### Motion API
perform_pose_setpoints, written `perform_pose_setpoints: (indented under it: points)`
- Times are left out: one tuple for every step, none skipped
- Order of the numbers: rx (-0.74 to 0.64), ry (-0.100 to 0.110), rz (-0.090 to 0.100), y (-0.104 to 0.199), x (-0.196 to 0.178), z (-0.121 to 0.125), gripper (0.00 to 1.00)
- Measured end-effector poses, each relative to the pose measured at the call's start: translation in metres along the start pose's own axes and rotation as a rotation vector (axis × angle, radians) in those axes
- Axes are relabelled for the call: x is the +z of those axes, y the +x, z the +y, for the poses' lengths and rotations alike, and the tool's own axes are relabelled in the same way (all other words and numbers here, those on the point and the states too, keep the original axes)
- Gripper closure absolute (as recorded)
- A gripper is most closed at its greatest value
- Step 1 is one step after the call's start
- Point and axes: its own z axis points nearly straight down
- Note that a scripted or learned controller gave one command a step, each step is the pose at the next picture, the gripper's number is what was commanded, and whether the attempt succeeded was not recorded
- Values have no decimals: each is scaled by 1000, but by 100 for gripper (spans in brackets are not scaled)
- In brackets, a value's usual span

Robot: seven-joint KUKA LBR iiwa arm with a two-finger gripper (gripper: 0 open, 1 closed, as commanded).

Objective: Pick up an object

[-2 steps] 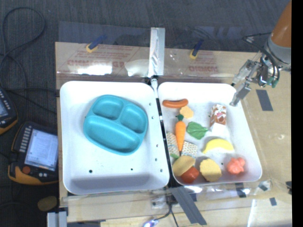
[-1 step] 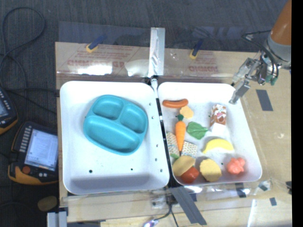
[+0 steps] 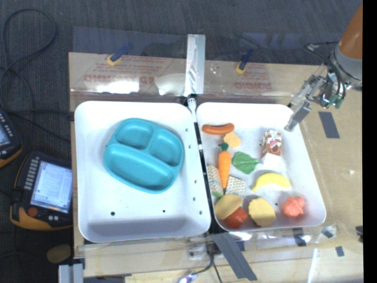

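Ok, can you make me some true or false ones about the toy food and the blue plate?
1. The turquoise plastic divided plate lies in the left white bin. True.
2. The orange toy carrot with a green top lies on the turquoise plate. False: it lies in the right white bin, beside the green toy leaf.
3. The toy sausage lies near the far end of the right bin. True.
4. The robot's gripper holds the yellow toy lemon wedge. False: the gripper is at the right bin's far right corner and the lemon wedge lies in the bin, apart from it.
5. The left bin is full of toy food. False: the toy food is all in the right bin.
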Motion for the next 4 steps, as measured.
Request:
perform_pose_setpoints:
  points:
    - [79, 0, 2, 16, 29, -9, 0]
    - [122, 0, -1, -12, -7, 8, 0]
    - [173, 0, 1, -10, -5, 6, 0]
    - [242, 0, 1, -12, 5, 7, 0]
